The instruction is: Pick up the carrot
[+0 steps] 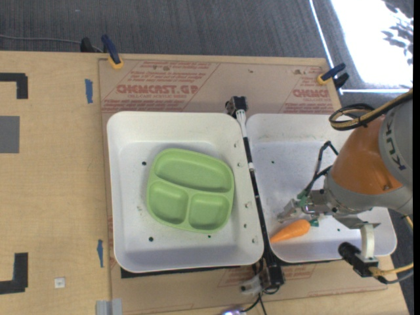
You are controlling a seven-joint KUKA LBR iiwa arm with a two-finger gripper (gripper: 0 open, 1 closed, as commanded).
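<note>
Bench point(46, 195): tan surface bearing black tape marks and short blue tape strips on the side far from the gripper point(296, 210). A brown printed cardboard sheet point(197, 87) lies flat on it, held by yellow clamps point(113, 52) at its two back corners. Two shallow white bins rest side by side on the sheet, touching along a clipped seam: the right bin point(289, 143) directly under the gripper, the left bin point(128, 176) beside it, across the seam.

2 white bins point(125, 195), 1 green divided plate point(190, 190), 1 carrot point(291, 231)
</note>
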